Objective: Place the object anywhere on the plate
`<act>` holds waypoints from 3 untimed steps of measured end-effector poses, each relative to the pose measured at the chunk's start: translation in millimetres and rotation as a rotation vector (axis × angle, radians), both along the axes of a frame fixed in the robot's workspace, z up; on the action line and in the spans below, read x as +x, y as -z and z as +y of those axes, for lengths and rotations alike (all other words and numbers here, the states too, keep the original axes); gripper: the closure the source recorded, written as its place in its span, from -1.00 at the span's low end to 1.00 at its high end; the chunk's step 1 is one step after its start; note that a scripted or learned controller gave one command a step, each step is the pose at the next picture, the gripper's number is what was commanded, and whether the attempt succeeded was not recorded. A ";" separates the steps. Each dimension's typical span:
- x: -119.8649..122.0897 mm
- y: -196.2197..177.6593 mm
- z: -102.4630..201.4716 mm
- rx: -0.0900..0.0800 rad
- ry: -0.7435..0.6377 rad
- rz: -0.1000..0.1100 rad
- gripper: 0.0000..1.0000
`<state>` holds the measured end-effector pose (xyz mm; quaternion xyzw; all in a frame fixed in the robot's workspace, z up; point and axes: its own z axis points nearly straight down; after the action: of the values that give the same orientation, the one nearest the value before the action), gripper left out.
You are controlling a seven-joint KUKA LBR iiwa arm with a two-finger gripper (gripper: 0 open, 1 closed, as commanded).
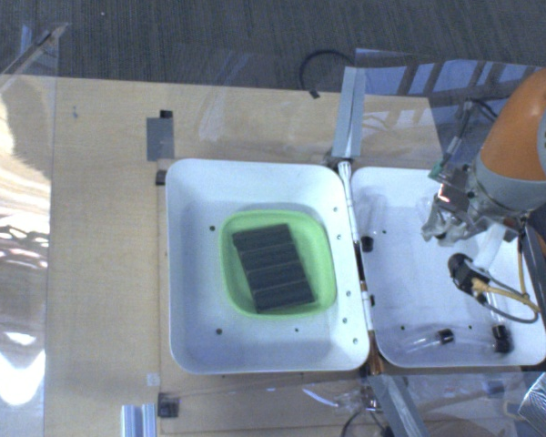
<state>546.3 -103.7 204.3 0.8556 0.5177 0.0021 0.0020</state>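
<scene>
A square green plate (pixel 320 244) sits in the middle of the left white bin (pixel 187 271). A dark grey ridged block (pixel 273 267) lies flat on the plate, slightly turned, well within its rim. My gripper (pixel 443 224) hangs over the upper right part of the right white bin (pixel 400 271), far to the right of the plate and apart from the block. The grey arm with its orange band (pixel 523 139) comes in from the right above it.
A black and yellow cable (pixel 480 288) loops across the right bin below the gripper. Small dark pieces (pixel 444 337) lie near that bin's front edge. A metal post (pixel 348 116) stands behind the gap between the bins. Wooden bench (pixel 91 244) extends to the left.
</scene>
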 end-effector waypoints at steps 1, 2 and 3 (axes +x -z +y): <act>-32.1 20.4 73.5 0.002 -0.119 0.004 1.00; -32.0 20.2 73.0 0.001 -0.118 0.004 -1.00; -37.2 -13.3 6.1 -0.001 -0.121 -0.001 -1.00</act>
<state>509.2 -97.6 217.6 0.8228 0.5683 0.0026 0.0025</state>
